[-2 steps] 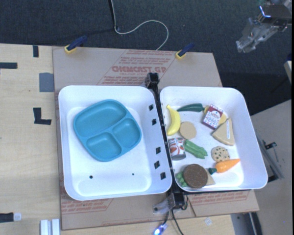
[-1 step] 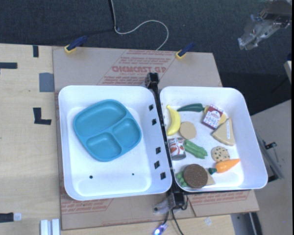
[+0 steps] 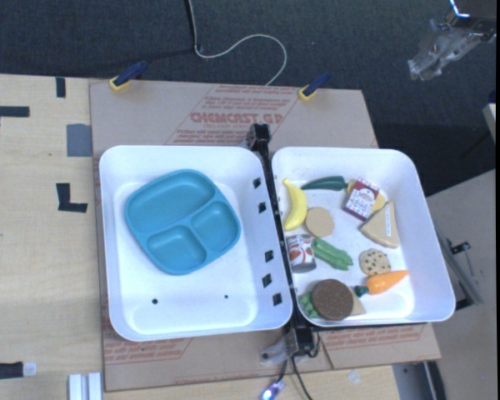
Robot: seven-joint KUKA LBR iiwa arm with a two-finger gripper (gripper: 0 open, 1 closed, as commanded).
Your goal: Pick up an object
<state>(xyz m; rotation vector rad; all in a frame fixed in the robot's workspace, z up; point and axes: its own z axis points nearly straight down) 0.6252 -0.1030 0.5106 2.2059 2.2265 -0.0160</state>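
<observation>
The right bin (image 3: 417,182) holds several toy foods: a yellow banana (image 3: 294,205), a dark green pepper (image 3: 323,183), a red box (image 3: 361,198), a pale wedge (image 3: 383,226), a round tan cracker (image 3: 320,222), a small can (image 3: 301,252), a green pod (image 3: 332,254), a cookie (image 3: 373,262), an orange carrot (image 3: 387,282) and a brown patty (image 3: 332,299). My gripper (image 3: 433,52) hangs high at the top right, over the dark floor beyond the bins and far from every object. Nothing hangs from it.
A blue divided plate (image 3: 182,221) lies in the left bin (image 3: 121,307). A black divider (image 3: 271,223) with clips runs between the bins. Cardboard (image 3: 233,115) lies under them, and a white cable (image 3: 233,48) loops at the back.
</observation>
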